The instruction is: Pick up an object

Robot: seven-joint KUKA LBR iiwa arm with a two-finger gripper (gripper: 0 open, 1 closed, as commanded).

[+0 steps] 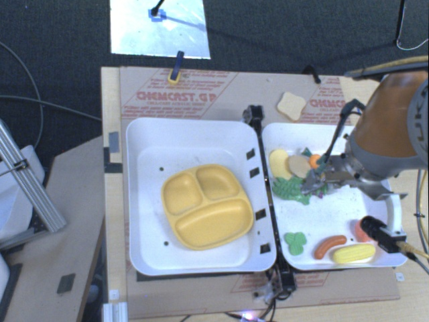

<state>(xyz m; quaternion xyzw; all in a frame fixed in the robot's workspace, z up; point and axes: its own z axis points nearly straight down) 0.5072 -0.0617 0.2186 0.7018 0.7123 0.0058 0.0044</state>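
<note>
The gripper [314,181] sits low in the right bin [335,210], centre-right of the frame, over a crowded cluster: a green leafy toy [289,190], a pale yellow piece [279,161], a tan slice [297,165] and an orange piece [314,159]. Finger state cannot be determined; the tips merge with the clutter. Risks: closing on two items at once, or nudging the green toy aside. The sausage [330,246] and corn cob [353,252] at lower right lie well apart.
</note>
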